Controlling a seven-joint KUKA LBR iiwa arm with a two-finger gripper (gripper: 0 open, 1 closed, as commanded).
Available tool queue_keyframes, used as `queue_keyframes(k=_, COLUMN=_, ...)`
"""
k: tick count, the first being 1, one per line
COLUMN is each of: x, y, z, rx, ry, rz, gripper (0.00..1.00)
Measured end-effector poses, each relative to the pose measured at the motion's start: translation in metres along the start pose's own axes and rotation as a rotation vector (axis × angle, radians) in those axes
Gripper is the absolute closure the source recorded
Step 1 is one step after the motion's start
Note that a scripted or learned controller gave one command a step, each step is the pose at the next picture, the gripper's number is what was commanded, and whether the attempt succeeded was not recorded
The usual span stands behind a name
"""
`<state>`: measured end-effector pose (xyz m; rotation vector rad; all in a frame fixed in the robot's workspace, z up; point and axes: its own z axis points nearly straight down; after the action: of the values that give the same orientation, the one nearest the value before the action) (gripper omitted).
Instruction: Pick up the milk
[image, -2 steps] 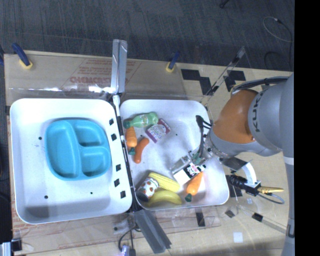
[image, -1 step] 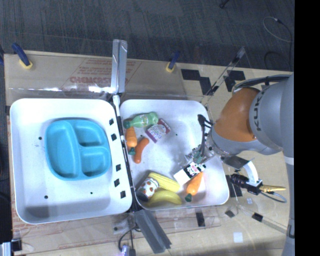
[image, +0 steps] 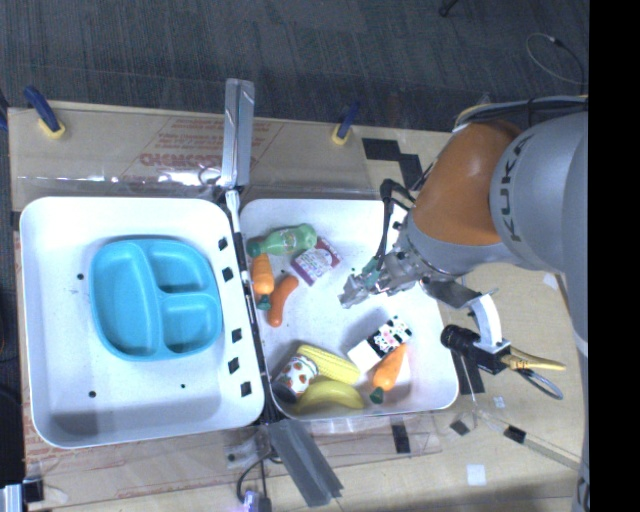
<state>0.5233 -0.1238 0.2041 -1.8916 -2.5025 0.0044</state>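
My hand (image: 357, 287) hangs over the right bin (image: 330, 212). The milk (image: 380, 341) lies nearer the front, touching a carrot (image: 388, 369). A tray (image: 157, 297) sits in the left bin (image: 50, 330).

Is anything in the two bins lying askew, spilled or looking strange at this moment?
Nothing is spilled or broken. The milk carton lies on its side in the right bin, with a carrot touching it. The blue tray sits slightly tilted in the left bin. The tool is above the right bin's floor.
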Motion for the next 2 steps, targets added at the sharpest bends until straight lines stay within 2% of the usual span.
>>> queue_keyframes(k=1, x=0.000, y=0.000, z=0.000, rx=0.000, ry=0.000, rz=0.000, gripper=0.00)
queue_keyframes(k=2, x=-0.078, y=-0.048, z=0.044, rx=0.002, ry=0.002, rz=-0.015, gripper=0.00)
